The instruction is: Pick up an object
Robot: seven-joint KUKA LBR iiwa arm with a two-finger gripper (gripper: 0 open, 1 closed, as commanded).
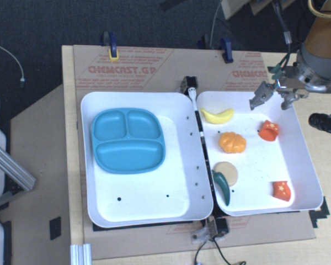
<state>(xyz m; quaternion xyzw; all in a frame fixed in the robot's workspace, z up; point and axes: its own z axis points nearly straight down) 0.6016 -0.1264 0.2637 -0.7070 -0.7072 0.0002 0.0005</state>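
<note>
My gripper (273,100) hovers over the far edge of the right bin (303,164), fingers spread open with nothing between them. In that bin lie a yellow banana (217,115), an orange pumpkin-like fruit (232,142), a red piece (268,131) just below and slightly left of the gripper, another red piece (281,190) near the front right, and a dark teal curved item (222,187) resting against a tan disc (226,171) at the front left.
The left bin (143,203) holds a blue divided plate (128,139). A black divider clip (190,85) sits between the bins at the back. Blue clamps (112,44) (226,48) hold the cardboard base along its far edge.
</note>
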